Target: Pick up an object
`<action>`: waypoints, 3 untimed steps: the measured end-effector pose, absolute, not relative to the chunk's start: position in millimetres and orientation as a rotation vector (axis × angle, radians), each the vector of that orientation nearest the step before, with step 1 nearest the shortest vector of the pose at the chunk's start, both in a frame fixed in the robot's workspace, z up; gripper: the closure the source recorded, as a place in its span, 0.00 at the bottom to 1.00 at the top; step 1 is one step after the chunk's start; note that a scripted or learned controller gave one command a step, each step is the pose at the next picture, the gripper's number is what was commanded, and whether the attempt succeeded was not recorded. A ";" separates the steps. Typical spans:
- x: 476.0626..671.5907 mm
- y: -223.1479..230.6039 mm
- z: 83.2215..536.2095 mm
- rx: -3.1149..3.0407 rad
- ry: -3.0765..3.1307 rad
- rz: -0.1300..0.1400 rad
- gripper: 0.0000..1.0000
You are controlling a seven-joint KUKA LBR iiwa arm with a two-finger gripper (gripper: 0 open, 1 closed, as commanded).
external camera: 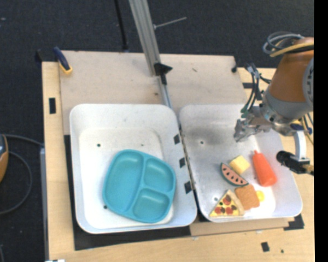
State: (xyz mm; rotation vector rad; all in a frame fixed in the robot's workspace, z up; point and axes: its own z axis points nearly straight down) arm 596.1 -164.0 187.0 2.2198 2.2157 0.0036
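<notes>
You are looking at two bins: the left bin (82, 124) is carrying a teal divided plate (139, 185), lying flat toward its near side, a broad thin shell that is offering only its rim as a hold. In the right bin (208, 124) the toy food is clustering at the near right: a pizza slice (227, 205) at the front edge, a watermelon wedge (230, 173) just behind it, a yellow block (240, 163) touching the wedge, a brown bread-like piece (247, 196) beside the pizza, and an orange carrot-like piece (264, 168) lying lengthwise at the far right. All are looking light, stiff and smooth, likely slippery plastic. You are best taking the orange piece across its narrow middle, since it is standing slightly apart. The gripper (244, 129) is hanging above the bin's far right, behind the pile; its spread is something I cannot tell.
</notes>
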 end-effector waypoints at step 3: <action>576.1 -55.5 226.2 2.215 2.229 0.001 1.00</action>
